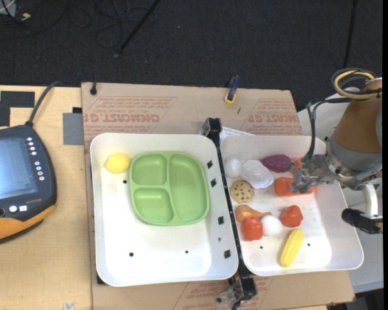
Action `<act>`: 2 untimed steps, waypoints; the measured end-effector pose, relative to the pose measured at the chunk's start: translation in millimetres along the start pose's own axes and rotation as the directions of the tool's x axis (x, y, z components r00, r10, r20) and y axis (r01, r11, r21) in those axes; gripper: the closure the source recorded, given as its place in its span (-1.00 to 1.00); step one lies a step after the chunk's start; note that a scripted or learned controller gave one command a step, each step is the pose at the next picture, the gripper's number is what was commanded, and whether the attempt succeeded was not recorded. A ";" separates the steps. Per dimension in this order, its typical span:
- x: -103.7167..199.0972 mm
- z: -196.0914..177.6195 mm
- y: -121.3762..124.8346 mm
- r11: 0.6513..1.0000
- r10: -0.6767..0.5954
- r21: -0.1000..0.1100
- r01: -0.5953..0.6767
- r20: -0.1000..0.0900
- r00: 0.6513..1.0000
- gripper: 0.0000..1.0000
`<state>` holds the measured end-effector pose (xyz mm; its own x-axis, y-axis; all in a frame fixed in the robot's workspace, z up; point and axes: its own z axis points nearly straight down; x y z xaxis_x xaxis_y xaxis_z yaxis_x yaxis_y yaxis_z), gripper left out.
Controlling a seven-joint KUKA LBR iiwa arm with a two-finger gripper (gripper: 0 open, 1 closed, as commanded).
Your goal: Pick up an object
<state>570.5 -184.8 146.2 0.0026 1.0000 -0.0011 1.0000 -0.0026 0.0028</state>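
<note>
The right bin (339,254) holds several toy foods: a purple eggplant (276,163), an orange-red tomato (283,186), a red pepper (291,216), a yellow corn cob (291,247), a cookie (242,190), a white egg (270,225), a red piece (252,229) and an orange drumstick (247,212). My gripper (303,181) is low over the bin's right part, right beside the tomato and just right of the eggplant. Its dark body hides what lies under it.
The left bin (155,257) holds a green divided plate (168,188) and a yellow lemon (117,163). Two white pieces (252,172) lie near the right bin's back left. A teach pendant (16,179) rests on the bench at far left. A raised divider (223,199) separates the bins.
</note>
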 end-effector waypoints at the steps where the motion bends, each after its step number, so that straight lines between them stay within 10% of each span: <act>1: -4.8 -42.6 -0.4 1.000 -0.001 0.001 0.001 0.000 1.000 1.00; 2: -6.8 -84.0 0.0 1.000 -0.002 0.000 0.002 0.000 1.000 1.00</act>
<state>570.2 -191.6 230.2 0.0001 1.0000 -0.0009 1.0000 -0.0001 0.0023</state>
